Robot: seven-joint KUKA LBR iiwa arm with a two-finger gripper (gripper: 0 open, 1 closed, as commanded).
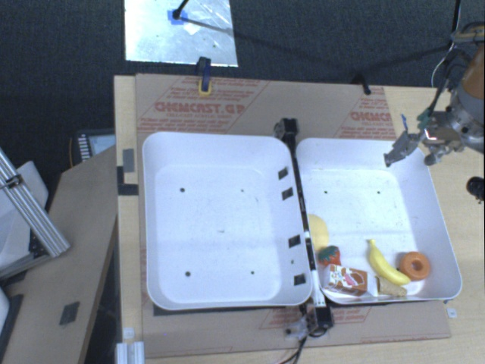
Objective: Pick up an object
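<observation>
The right bin (pixel 356 177) holds its objects in the near corner: a yellow banana (pixel 383 264), an orange ring (pixel 414 265), a red and white packet (pixel 347 279), a pale yellow lump (pixel 318 232) and a small red piece (pixel 328 255). My gripper (pixel 411 156) hangs over the bin's far right corner, well away from these objects. Its fingers are spread open and nothing sits between them.
The left bin (pixel 159 203) lies beside the right one, with a black clipped divider (pixel 297 203) between them. A shiny metal sheet (pixel 182 21) lies beyond the bench. Cables run across the dark floor at the back.
</observation>
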